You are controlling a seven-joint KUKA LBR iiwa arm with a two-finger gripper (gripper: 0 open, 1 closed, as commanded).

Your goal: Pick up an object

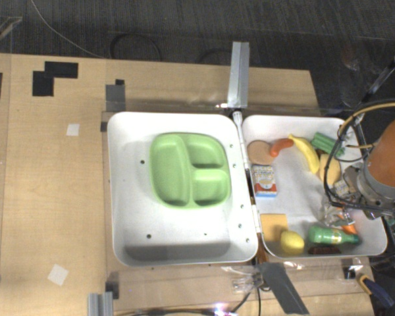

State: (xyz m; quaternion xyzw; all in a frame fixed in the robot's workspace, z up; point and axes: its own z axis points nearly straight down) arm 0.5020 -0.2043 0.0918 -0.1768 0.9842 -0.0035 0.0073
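Sitting side by side on a wooden bench, two shallow white bins hold the day's objects. A green divided tray (189,170) lies in the middle of the left bin (128,196). Across the divider, the right bin (296,120) carries a round brown piece (258,151) at its far left corner, a small carton (264,180) just near of it, then a tan block (273,225) and a yellow lemon (291,242) at the near edge. A banana (305,153) curves toward the far wall. A green bottle (332,236) lies on its side near the front. The gripper (336,210) hangs just above that bottle; whether it is clenched or released cannot be told.
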